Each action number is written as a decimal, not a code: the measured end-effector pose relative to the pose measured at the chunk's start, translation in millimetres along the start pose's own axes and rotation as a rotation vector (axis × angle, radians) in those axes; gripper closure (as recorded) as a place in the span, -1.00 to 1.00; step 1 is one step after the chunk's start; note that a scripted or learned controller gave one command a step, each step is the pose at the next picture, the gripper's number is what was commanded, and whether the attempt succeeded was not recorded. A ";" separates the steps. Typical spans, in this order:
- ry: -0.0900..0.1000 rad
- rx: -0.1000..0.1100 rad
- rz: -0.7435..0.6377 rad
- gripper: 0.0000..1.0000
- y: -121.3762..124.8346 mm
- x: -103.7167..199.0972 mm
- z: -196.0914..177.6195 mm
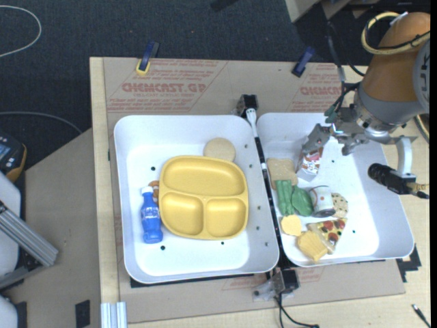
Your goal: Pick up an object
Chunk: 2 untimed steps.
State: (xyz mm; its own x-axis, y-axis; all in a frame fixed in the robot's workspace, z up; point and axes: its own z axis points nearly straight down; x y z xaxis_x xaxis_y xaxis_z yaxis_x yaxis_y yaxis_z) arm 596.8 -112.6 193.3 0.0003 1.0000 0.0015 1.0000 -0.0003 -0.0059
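Note:
My gripper [332, 143] hangs over the back of the right bin [389, 241], open, with its two grey fingers spread apart. A small white and red carton [311, 165] stands tilted just below the left finger [315, 139], at its tip, not between the fingers. Closer to the front lie a green piece [292, 198], a small can [321, 201], a pizza slice [334, 225], a tan toast [278, 169] and yellow cheese pieces [311, 244].
The left bin [130, 142] holds a yellow divided tray [203, 197], a blue bottle [151, 217] at its left side and a round tan biscuit [220, 149] behind it. The bins' shared wall [261, 173] runs between them.

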 end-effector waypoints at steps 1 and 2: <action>0.000 0.001 0.000 -1.00 -10.3 2.4 50.4; 0.000 -0.002 0.000 -1.00 -10.2 3.2 102.4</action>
State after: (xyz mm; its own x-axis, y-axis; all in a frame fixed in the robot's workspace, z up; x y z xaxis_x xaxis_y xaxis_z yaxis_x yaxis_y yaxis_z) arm 586.0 -109.3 91.0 0.0003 1.0000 0.0014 1.0000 -0.0002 -0.0041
